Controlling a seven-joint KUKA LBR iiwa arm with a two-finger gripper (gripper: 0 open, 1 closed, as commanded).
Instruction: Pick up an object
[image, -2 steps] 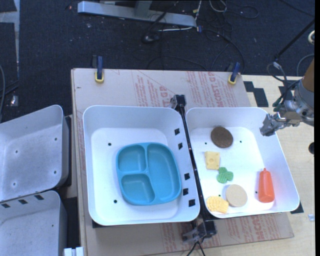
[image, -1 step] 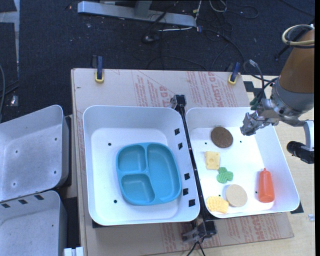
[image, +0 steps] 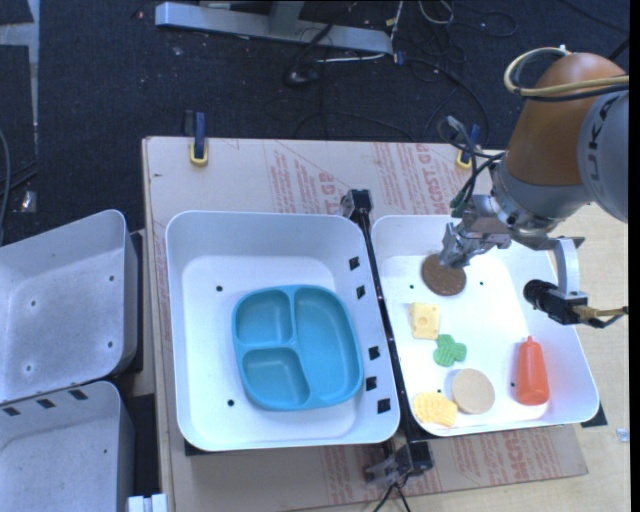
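At the bottom of the frame, nearest the lens, a black clamp grips the front edge of the bench where the two bins meet. Just above it, in the lower part of the right bin, lie a yellow ridged piece and a tan round disc, touching or nearly so. Above these sit a green leafy piece and a pale yellow cheese wedge. An orange-red bottle lies at the bin's right side, its long axis running up and down the frame, narrow cap end toward the top.

The arm enters from the upper right, its orange band high in the corner and the grey wrist angled down and left. The gripper hangs over the upper left of the right bin, right at the top edge of a brown round patty; whether the pincer is apart or together I cannot tell.

The left bin holds a blue three-compartment tray, tilted slightly in the frame. Red printing on the bench board is reversed and too faint to read.
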